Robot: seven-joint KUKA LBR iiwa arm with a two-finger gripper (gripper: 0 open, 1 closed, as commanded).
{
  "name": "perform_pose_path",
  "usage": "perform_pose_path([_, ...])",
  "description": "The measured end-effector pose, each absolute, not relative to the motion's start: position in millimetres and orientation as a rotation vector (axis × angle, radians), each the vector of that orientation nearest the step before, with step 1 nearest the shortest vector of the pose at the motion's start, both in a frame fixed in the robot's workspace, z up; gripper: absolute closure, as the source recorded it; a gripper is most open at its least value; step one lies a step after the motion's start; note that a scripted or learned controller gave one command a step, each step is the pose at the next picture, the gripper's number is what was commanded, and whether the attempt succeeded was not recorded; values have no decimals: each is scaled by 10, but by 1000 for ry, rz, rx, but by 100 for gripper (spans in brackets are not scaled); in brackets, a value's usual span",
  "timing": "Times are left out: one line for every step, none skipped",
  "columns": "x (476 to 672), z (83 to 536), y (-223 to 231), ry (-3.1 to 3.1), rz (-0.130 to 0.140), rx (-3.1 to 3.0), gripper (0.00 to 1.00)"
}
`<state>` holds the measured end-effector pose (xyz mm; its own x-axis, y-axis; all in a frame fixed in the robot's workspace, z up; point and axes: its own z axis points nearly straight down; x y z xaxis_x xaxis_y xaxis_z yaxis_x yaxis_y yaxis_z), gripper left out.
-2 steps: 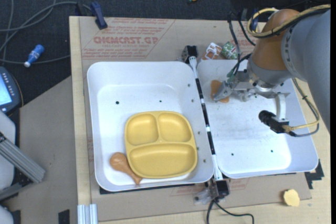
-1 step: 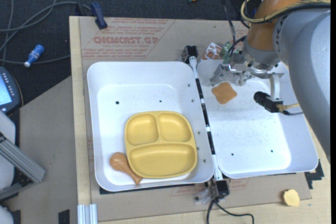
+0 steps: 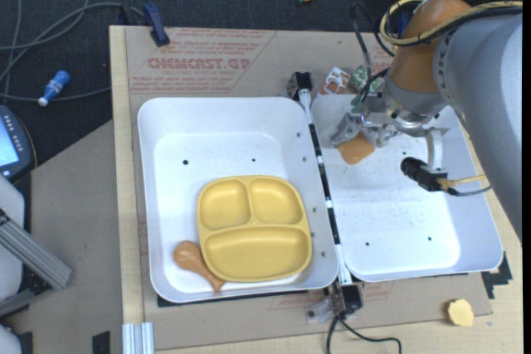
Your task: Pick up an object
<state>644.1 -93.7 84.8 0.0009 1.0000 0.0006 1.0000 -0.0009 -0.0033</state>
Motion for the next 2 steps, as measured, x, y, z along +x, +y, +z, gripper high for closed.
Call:
perform_pose_path([6469,974,-932,-2226,-5,-2223,100])
perform_pose_path([6244,1032,-1226,-2217,3,-2223,100])
